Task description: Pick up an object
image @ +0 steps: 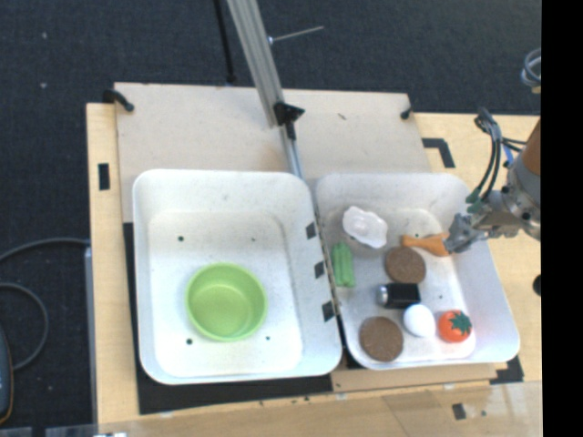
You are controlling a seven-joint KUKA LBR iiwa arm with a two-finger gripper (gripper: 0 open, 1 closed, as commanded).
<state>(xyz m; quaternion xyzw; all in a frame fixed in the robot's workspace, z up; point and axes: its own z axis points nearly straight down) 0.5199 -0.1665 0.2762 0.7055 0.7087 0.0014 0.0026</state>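
My gripper (pixel 458 233) hangs low at the right bin's (pixel 493 285) right side, at the right end of an orange carrot-like piece (pixel 421 241); whether it touches that piece is unclear. The same bin holds a crumpled white object (pixel 365 227), a green block (pixel 342 265) by the left wall, two brown discs (pixel 404 265) (pixel 381 337), a black cylinder (pixel 399 293), a white egg (pixel 419 320) and a red tomato-like toy (pixel 455 326).
The left bin (pixel 146 194) holds a green bowl (pixel 226 301) near its front. A slanted metal pole (pixel 260 53) rises from behind the gap between the bins. Cables run along the arm at the right edge.
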